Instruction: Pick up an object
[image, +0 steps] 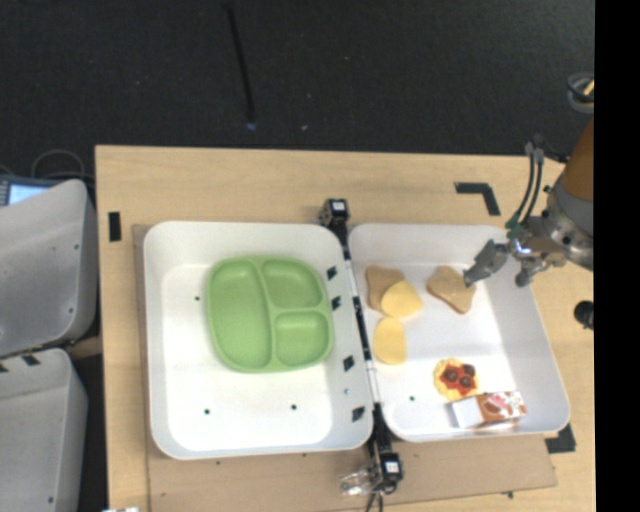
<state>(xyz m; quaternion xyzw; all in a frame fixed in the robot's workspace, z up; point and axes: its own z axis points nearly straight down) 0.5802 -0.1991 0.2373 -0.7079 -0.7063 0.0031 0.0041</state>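
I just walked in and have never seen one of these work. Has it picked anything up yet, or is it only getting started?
Nothing looks lifted yet: every item lies on the floor of the right bin. In hand: the end effector sits at the upper right of that bin, one finger close to the tan bread-shaped piece, apparently lining up on it. Left to do: close on a piece and raise it. The green divided plate sits in the left bin.

A green divided plate (269, 313) lies in the left bin (160, 400).
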